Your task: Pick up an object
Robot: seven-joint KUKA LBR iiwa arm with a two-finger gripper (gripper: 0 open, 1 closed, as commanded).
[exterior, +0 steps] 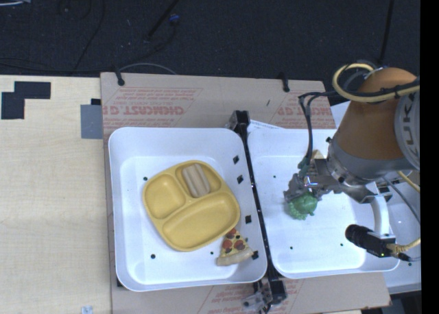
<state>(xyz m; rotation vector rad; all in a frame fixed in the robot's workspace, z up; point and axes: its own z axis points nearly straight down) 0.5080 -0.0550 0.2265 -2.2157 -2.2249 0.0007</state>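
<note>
Here yellow plate (191,214), pizza slice (234,249) in left bin (137,142)

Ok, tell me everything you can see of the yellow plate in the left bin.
The yellow plate is a rounded, plastic-looking tray with three sections, lying flat and turned at an angle on the floor of the left bin. A tan hot dog sits in its upper right section. A toy pizza slice lies by its lower right edge.
</note>
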